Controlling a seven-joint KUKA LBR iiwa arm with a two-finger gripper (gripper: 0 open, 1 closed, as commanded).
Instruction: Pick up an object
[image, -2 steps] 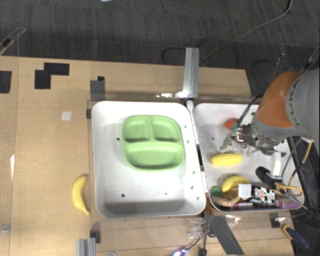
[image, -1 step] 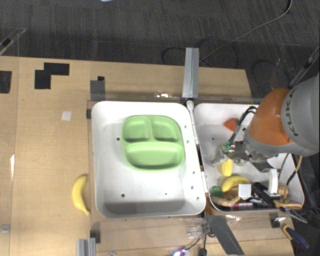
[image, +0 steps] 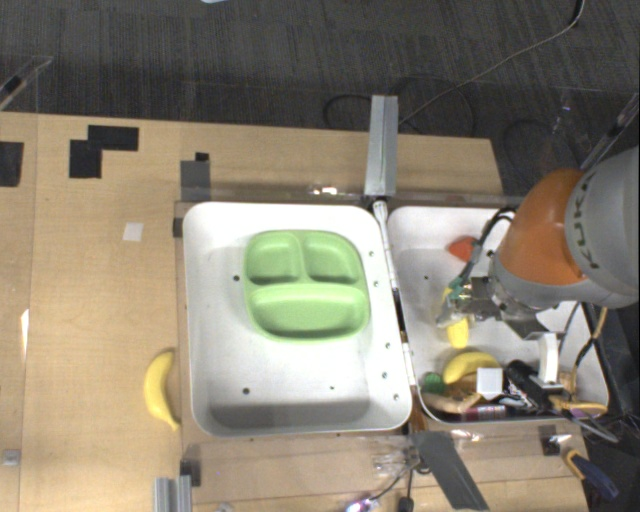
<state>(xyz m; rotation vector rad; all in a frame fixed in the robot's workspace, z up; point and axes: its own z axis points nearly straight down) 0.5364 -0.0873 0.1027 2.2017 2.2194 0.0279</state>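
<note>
The gripper (image: 458, 312) is seen low inside the right bin (image: 420, 250), near its centre, and whether its fingers are spread or closed cannot be told, since they are hidden among wiring and the wrist body. A small yellow object (image: 456, 332) is seen directly at 6 o'clock from the gripper, touching or just below it; whether it is gripped cannot be judged. A red object (image: 461, 246) lies at 12 o'clock from the gripper, near the bin's far wall. At 6 o'clock, further down, a banana (image: 468, 366) is found, with a green object (image: 433, 382) at its 8 o'clock and a cluster of small mixed items (image: 520, 395) along the bin's near edge. The grey arm with its orange band (image: 540, 240) is extended from 3 o'clock. In the left bin (image: 210, 330) a green divided tray (image: 303, 282) is placed, slightly above centre. A second banana (image: 160, 388) is laid on the wooden bench (image: 90, 300), just outside the left bin at its 8 o'clock corner
</note>
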